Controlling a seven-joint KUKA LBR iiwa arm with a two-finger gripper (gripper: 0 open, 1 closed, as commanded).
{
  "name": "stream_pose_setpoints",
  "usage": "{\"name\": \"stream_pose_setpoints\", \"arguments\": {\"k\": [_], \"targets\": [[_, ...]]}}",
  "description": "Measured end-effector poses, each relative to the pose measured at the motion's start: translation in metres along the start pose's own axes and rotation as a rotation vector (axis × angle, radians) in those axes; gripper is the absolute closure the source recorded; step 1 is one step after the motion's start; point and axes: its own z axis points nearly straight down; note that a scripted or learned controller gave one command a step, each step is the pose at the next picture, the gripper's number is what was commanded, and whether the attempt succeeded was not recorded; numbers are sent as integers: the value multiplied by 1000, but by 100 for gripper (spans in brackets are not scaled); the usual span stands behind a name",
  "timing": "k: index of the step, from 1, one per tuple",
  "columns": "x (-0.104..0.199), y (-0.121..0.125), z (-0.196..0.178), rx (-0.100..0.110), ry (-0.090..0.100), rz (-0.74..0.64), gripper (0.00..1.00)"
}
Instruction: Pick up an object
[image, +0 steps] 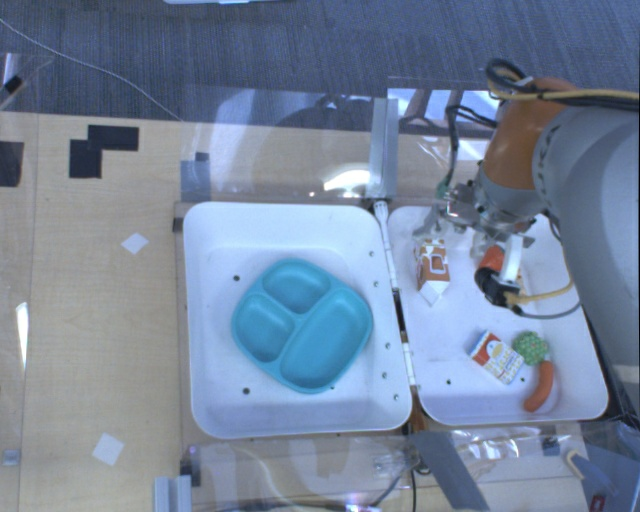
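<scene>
Over the right bin (570, 400), at its far end, hangs the grey arm (590, 170) with its orange band (515, 135). The gripper (470, 222) is low under the wrist, near the far wall of this bin. From this high slant view I cannot tell if its fingers are spread or pressed together, and nothing is seen between them.

Just beside the gripper, toward the left bin, lies a small white and orange carton (432, 272). On the other side, close under the wrist, is a small orange and white object (492, 262), partly hidden by black parts and a yellow cable (545, 296).

At the near end of the right bin lie a red and white box (497, 357), a green ball (531, 347) touching it, and a sausage (540, 386).

The left bin (210, 300) holds a blue divided plate (302, 324), lying flat near its middle.
</scene>
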Motion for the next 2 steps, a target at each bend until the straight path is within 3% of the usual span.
{"name": "stream_pose_setpoints", "arguments": {"k": [1, 2], "targets": [[-1, -23, 24, 21, -4, -97, 0], [0, -21, 11, 15, -4, -98, 100]]}}
